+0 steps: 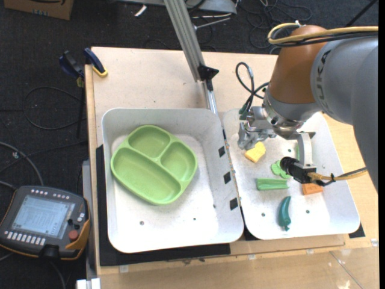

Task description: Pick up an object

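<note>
1. The gripper [248, 138] hangs over the upper left part of the right bin [322, 217], close to the wall that this bin shares with its neighbour. I cannot tell from this slanted view whether it is apart or together, and nothing is seen clamped in it.
2. Just below the gripper in the picture lies a yellow block [255, 153], tilted on the bin floor. Its upper edge comes right up to the gripper's tip, and whether the two touch I cannot tell.
3. To the right of the block lies a small pale green piece [278, 168]. Below that is a long green piece [271, 185], lying roughly level across the bin.
4. An orange piece [311, 189] sits to the right of the long green one, near it but apart.
5. Nearer the front edge is a teal curved piece [284, 213] (it looks like a toy pod or pepper), well apart from the yellow block.
6. The left bin [156, 224] holds a green divided plate [154, 163] with three compartments, lying flat.
7. The grey arm [355, 77] with its orange band [298, 71] reaches in from the right.
8. Off the bench at lower left rests a teach pendant [41, 220].
</note>
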`<state>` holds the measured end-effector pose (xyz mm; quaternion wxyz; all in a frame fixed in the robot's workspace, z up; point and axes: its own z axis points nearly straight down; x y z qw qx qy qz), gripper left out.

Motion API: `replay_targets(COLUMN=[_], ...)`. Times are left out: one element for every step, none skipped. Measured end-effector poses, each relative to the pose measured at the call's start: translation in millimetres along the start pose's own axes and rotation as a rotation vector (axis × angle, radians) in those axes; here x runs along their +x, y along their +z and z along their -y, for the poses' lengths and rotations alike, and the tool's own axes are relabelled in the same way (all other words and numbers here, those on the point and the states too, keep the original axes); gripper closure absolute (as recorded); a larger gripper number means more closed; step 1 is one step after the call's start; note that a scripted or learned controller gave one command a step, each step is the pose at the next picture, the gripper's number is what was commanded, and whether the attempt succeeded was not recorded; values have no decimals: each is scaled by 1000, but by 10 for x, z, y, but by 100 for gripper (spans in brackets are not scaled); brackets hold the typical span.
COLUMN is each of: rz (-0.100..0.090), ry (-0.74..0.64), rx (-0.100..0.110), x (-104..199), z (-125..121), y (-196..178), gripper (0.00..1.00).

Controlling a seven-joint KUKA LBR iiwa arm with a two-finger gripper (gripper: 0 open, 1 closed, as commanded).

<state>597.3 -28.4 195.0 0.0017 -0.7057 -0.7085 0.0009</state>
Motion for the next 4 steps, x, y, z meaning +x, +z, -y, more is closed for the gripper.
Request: replay_targets(rz=[1,1,0,1], ry=[-2,0,-1,0], rx=[-13,2,0,-7], x=[309,486,800,887], z=[-368,-228,-123,-506], y=[-612,-123,9,-77], gripper=[100,100,100,100])
